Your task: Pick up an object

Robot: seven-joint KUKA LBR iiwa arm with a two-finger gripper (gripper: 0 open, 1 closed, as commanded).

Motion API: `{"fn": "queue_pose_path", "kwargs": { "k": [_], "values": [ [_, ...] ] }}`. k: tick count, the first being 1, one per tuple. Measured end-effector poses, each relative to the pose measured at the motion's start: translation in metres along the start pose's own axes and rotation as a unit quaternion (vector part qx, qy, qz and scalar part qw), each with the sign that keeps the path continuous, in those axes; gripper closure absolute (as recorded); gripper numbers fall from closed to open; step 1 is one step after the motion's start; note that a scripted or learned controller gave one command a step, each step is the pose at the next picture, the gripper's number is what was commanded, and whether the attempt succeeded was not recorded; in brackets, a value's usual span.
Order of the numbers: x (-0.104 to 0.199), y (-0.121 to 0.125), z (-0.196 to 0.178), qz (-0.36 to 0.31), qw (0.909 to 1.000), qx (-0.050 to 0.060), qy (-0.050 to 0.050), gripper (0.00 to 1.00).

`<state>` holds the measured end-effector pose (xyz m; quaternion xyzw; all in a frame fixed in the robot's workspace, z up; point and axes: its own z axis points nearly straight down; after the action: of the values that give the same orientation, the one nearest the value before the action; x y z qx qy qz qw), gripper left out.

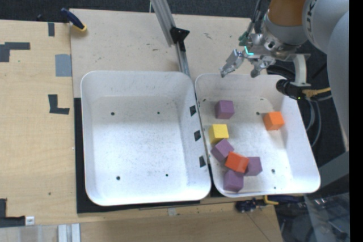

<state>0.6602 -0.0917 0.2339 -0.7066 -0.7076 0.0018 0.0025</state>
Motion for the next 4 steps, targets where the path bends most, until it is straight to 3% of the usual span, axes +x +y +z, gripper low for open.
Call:
{"fn": "queue_pose_path", "kwargs": {
  "k": [1, 3, 4],
  "values": [
    [0.000, 0.001, -0.003, -0.001, 1.0000, -0.002, -0.001, 0.00],
    [-0.004, 0.012, 0.115, 0.000, 1.0000, 0.000, -0.001, 0.00],
    [-0.004, 0.011, 0.144, -0.001, 1.0000, 0.000, -0.002, 0.00]
  ]
}}
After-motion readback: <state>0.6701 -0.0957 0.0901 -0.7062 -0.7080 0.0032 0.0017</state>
